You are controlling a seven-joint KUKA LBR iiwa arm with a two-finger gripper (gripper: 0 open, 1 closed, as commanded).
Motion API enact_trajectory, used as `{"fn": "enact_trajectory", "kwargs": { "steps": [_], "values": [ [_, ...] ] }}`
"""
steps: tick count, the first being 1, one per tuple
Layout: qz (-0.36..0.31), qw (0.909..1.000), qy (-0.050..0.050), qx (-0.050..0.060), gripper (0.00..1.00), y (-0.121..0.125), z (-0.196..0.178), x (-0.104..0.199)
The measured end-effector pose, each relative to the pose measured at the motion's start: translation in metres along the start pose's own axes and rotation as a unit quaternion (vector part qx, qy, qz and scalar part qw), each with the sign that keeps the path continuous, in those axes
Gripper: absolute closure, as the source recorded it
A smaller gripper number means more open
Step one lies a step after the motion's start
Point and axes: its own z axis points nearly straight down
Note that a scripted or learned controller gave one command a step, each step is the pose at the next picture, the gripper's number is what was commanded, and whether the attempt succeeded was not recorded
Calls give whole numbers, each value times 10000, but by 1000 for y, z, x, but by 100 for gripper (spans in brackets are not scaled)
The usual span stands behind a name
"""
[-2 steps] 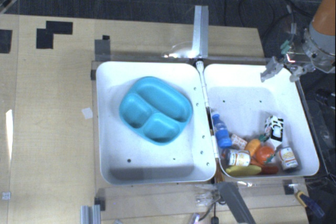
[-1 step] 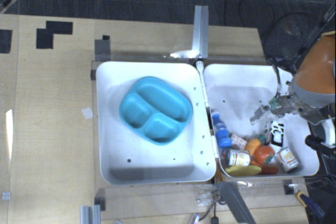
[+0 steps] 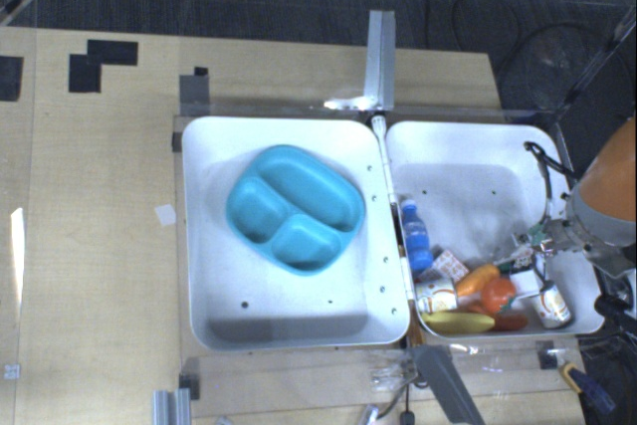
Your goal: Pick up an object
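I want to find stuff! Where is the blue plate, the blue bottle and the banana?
blue plate (image 3: 295, 207), camera view, on the ridge between its compartments.
blue bottle (image 3: 415, 239), camera view, on the middle of its body.
banana (image 3: 460, 321), camera view, on the middle of its yellow length.

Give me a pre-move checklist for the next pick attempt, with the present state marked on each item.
1. Objects to pick sit in the right bin: ok; blue bottle, orange piece and yellow piece cluster at its near edge.
2. Gripper over that bin: ok, at its right side.
3. Jaws open or shut: cannot tell.
4. Anything held: cannot tell.
5. Targets well separated: not ok, they crowd together.
6. Left bin holds the blue divided tray: ok.
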Motion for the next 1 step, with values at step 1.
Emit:
{"fn": "enact_trajectory", "kwargs": {
  "steps": [1],
  "values": [
    [-12, 10000, -19, -45, 100, 4, -12, 0]
  ]
}}
